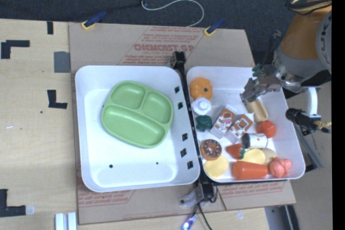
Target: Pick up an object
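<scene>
- The gripper [253, 95] hangs over the right bin [298, 144], above a tan bread roll [259, 110]; whether its claw is wide or narrow cannot be told from here
- Toy food crowds that bin: an orange pumpkin [201, 87], a chocolate doughnut [210, 148], a carrot [250, 170], a red tomato [266, 129]
- A green divided plate [137, 113] lies alone in the left bin [89, 132]

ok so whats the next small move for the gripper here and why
Probably a short descent, straight down. The gripper sits over the upper right of the right bin, right above the tan bread-like piece, and nothing shows between its fingers. That piece lies a little apart from the red tomato and the small cartons, so it looks like the nearest uncrowded target.
</scene>
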`<action>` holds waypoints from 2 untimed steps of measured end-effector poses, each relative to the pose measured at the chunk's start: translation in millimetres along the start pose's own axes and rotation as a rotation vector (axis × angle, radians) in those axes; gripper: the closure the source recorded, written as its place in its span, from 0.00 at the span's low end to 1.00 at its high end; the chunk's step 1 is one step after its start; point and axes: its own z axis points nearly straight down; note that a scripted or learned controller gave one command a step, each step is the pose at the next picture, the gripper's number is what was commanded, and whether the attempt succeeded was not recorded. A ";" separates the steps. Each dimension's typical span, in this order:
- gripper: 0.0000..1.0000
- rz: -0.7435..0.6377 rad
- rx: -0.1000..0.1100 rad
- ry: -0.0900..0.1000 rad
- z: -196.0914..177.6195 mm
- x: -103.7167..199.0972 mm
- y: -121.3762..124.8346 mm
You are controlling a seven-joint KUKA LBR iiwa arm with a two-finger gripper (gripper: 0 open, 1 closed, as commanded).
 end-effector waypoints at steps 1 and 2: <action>1.00 -0.006 -0.007 0.001 -88.6 98.5 -20.3; 1.00 -0.007 -0.009 0.002 -174.9 167.4 -66.5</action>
